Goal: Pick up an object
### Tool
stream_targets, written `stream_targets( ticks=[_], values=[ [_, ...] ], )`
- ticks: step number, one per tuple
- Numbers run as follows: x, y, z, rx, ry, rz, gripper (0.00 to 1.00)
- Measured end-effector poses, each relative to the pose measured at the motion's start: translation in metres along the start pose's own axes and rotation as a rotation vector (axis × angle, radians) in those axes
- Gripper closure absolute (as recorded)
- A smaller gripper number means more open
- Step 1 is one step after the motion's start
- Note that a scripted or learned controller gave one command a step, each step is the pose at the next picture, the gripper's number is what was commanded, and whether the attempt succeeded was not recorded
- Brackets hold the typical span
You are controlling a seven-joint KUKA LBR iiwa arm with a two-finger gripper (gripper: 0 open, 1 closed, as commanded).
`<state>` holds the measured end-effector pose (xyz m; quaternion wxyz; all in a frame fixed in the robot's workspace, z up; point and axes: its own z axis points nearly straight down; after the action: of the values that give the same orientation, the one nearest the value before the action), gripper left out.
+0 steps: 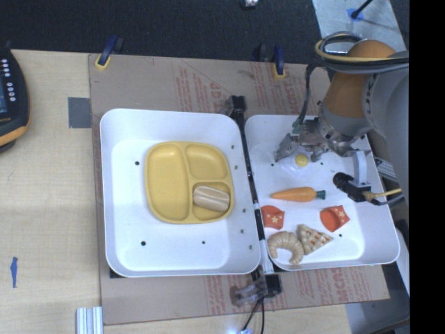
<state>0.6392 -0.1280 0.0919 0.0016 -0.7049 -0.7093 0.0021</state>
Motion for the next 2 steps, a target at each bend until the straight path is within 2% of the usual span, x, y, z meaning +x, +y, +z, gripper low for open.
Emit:
stream_targets(
  ticks=[1, 2],
  values=[
    [-0.017, 0.018, -0.001, -0.005, 0.0, 0.002, 0.0],
    [-0.009, 0.006, 0.0, 0.0, 0.0, 0.002, 0.0]
  ],
)
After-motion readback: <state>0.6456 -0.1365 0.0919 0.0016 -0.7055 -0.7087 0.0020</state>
